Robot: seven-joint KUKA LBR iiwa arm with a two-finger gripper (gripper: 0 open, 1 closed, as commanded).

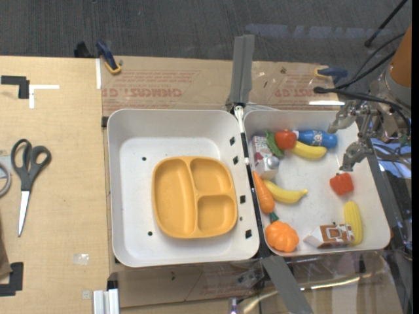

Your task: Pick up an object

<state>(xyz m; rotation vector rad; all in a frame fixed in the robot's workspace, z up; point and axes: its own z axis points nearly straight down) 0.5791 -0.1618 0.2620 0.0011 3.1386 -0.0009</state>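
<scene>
My gripper hangs over the right side of the right bin, fingers spread apart with nothing between them. Its lower fingertip ends just above a small red toy fruit. Left of the gripper lie a blue bottle, a yellow banana and a red tomato. Lower in the bin are a second banana, a carrot, an orange pumpkin, a corn cob and a small carton.
The left bin holds a yellow divided plate. A silver can lies against the right bin's left wall. Scissors lie on the bench at far left. Cables run by the arm at the upper right.
</scene>
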